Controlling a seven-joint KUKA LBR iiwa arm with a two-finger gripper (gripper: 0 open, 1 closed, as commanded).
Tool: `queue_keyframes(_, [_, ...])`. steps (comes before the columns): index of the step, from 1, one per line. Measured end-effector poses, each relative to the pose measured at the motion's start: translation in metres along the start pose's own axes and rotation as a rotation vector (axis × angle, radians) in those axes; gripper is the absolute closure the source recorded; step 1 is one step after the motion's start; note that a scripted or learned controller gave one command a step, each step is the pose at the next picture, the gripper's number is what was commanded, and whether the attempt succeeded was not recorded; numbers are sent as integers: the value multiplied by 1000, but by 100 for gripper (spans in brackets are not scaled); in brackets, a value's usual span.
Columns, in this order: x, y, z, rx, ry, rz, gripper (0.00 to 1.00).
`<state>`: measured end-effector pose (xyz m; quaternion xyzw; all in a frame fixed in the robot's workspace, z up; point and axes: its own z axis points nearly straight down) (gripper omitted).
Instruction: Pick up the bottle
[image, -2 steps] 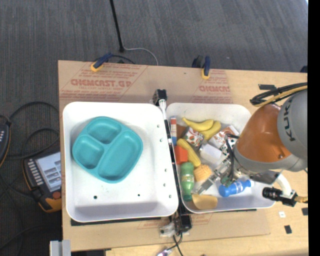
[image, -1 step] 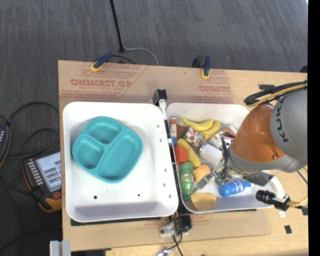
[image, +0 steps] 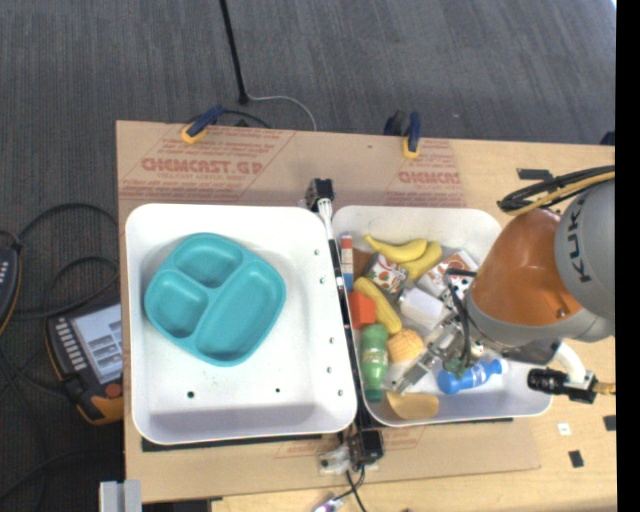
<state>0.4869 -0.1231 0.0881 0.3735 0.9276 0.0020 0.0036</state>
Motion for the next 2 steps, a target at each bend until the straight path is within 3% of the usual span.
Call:
queue_keyframes(1, [-5,-7,0,1,5,208,0])
queue_keyframes(2, [5,6,0,2,-10,-75,0])
